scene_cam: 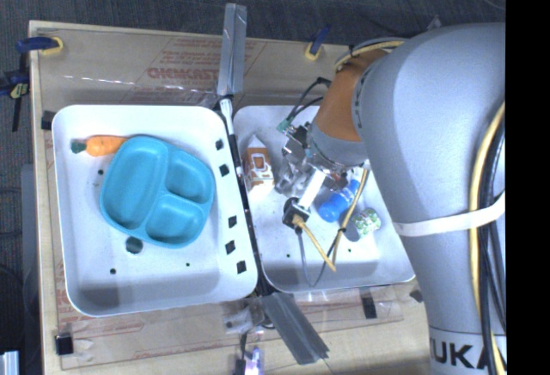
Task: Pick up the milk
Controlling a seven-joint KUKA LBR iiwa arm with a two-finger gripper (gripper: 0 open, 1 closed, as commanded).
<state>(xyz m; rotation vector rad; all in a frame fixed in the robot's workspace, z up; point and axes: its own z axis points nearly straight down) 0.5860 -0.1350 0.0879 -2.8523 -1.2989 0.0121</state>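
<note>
The milk [258, 168] is a small white and brown carton lying in the right bin [284, 274], close to that bin's left wall. My gripper [288, 178] reaches down into the right bin just to the right of the carton, very near it. I cannot make out whether it touches the carton. The grey arm with its orange band [339, 107] comes in from the right and hides much of the bin's right half.
A blue bottle [336, 202] and a small green and white thing [368, 221] lie right of the gripper, under the arm. The left bin [129, 279] holds a blue divided plate [159, 190], a carrot [105, 144] and a small dark piece [133, 246].
</note>
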